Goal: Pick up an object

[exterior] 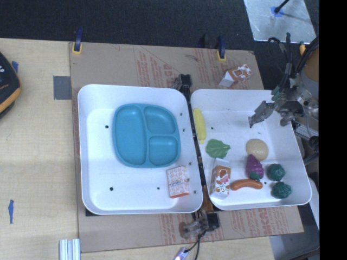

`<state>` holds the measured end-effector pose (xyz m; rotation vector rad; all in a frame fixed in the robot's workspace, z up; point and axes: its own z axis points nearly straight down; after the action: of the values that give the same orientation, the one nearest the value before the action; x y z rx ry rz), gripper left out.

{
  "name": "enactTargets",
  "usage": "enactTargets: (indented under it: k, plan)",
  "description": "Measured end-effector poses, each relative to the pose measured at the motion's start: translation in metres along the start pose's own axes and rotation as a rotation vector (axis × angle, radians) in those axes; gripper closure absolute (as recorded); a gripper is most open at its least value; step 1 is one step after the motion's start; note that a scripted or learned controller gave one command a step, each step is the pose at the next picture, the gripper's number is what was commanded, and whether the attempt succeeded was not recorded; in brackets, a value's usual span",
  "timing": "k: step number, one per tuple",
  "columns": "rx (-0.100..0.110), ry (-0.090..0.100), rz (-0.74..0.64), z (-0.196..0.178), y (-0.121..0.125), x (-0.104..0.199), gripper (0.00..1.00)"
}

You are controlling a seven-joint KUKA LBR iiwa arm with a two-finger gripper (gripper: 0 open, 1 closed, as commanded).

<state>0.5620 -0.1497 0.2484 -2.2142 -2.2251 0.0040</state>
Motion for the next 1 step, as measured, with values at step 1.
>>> enactTargets:
  k: [1]
  plan:
    - [0.001,-0.001,0.0,0.1577,-0.0306,-0.0192,0.0]
